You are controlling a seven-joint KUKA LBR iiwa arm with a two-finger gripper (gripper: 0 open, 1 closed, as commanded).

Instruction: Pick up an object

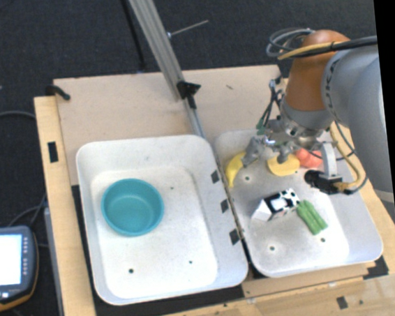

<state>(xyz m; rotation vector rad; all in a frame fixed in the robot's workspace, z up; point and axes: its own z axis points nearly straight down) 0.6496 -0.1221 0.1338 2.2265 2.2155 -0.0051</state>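
Observation:
My gripper (278, 147) hangs over the back of the right bin (347, 243), under the grey arm with its orange band. Just below it lies a yellow object (283, 166), and a yellow banana-like piece (234, 167) rests at the bin's left wall. A red-orange object (310, 156) peeks out to the right of the gripper. Further forward sit a black-and-white box (278, 204) and a green object (312, 217). Whether anything sits between the fingers is hidden by the wrist.
The left bin (187, 260) holds a teal bowl (132, 206). A slanted aluminium rail (165, 52) runs from the top down to the gap between the bins. A tablet-like screen (5, 265) sits off the bench at the left. Cables loop by the wrist.

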